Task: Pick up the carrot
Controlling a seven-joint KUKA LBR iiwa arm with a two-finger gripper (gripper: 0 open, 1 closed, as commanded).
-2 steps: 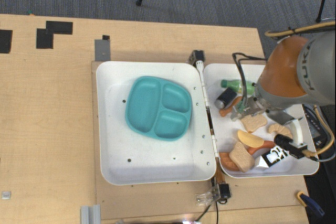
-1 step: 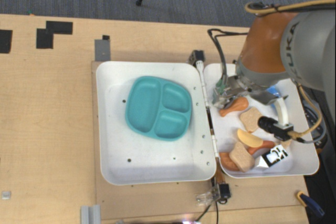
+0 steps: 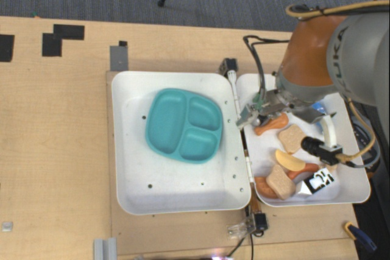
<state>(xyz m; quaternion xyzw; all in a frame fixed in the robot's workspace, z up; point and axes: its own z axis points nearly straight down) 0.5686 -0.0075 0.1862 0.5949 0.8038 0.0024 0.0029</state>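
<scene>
The carrot [image 3: 273, 123] is an orange piece lying in the right bin [image 3: 359, 189], near that bin's left wall. My gripper [image 3: 257, 110] hangs right over the carrot's upper left end, close to the divide between the two bins. The arm's orange band and grey body hide the bin's far part. I see nothing lifted clear of the bin floor.
Around the carrot lie a bread slice [image 3: 291, 139], a yellow banana piece [image 3: 289, 161], a second bread piece [image 3: 279, 181], a red-orange item [image 3: 303, 172], a black-and-white item [image 3: 319, 181] and a blue item [image 3: 318, 109]. The left bin [image 3: 131, 192] holds a teal divided plate [image 3: 184, 125].
</scene>
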